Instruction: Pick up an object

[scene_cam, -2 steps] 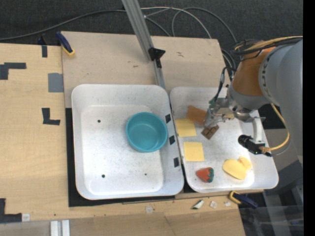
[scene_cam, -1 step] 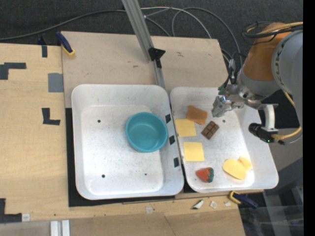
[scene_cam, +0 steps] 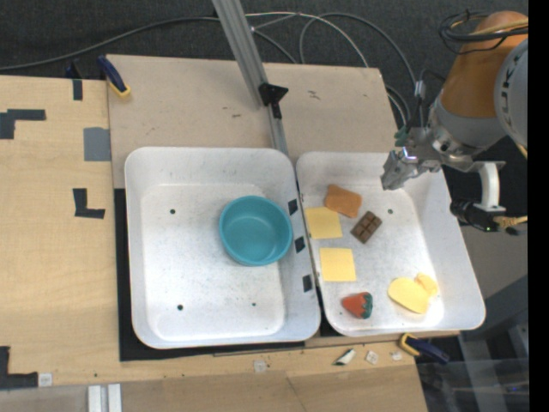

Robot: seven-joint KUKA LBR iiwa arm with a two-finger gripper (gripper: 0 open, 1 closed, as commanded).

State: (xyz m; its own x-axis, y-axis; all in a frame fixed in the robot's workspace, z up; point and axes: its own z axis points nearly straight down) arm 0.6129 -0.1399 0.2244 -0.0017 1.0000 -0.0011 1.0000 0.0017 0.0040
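The right bin (scene_cam: 446,256) holds several small items: an orange bread-like piece (scene_cam: 343,202), a brown chocolate block (scene_cam: 366,227), two yellow cheese squares (scene_cam: 323,223) (scene_cam: 337,264), a red strawberry (scene_cam: 358,305) and a yellow piece (scene_cam: 412,293). A teal bowl (scene_cam: 255,230) sits in the left bin (scene_cam: 154,256). My gripper (scene_cam: 396,173) hangs over the right bin's far right part, above and to the right of the orange piece, with nothing visibly held.
A grey metal post (scene_cam: 244,45) slants down to the bins' shared far edge. Cables (scene_cam: 360,33) loop behind the bins. Yellow-and-blue clamps sit at the board's far left corner (scene_cam: 114,77) and near right edge (scene_cam: 420,346).
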